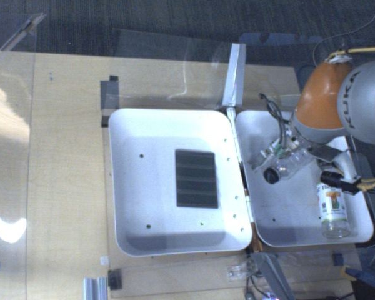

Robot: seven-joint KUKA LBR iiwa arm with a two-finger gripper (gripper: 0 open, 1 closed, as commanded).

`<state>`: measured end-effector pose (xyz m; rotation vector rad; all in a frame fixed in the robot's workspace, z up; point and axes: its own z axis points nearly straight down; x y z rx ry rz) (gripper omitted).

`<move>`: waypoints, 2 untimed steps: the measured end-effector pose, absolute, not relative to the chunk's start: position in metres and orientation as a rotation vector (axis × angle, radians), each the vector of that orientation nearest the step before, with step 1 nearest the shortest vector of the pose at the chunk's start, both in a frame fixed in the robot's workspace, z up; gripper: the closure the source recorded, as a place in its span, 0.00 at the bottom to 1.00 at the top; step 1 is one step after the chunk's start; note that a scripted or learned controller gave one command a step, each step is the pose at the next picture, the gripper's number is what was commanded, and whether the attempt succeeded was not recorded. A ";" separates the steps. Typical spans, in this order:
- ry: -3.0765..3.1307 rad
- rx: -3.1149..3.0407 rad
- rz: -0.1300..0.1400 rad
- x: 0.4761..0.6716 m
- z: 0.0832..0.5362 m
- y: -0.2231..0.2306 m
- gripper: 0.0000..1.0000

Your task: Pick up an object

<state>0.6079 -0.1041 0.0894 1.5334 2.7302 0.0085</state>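
**Over the right bin: a grab that may close on nothing**

Over the right bin (287, 233), toward its upper left part, the claw (276, 162) is seen hanging from the grey and orange arm (337, 105). Whether the claw is spread or pressed together cannot be told, as its end is lost among glare and clear parts. Nothing is seen gripped in it.

The likeliest thing to be picked, a clear bottle (333, 210) with a printed label, lies near the bin's right wall, apart from the claw. A dark ridged pad (196, 178) lies flat in the middle of the left bin (131, 186), well apart from the claw. A small dark round shape (270, 175) is seen just below the claw; whether it belongs to the claw or is a loose object cannot be told.

Several failures are judged possible. If the claw is lowered where it hangs, bare bin floor would probably be met and nothing caught. If the bottle is aimed for, its round, smooth side could be rolled or squeezed away, and it could be pushed against the wall, where little room is left for a grip. A dark cable fitting crosses the bottle's upper end and might be snagged. The pad, lying flush, offers little edge to be gripped.
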 end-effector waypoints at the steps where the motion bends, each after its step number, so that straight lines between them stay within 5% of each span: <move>1: 2.671 1.635 0.010 0.610 0.089 -0.109 0.00; 2: 2.736 1.518 0.010 0.596 0.090 -0.103 0.00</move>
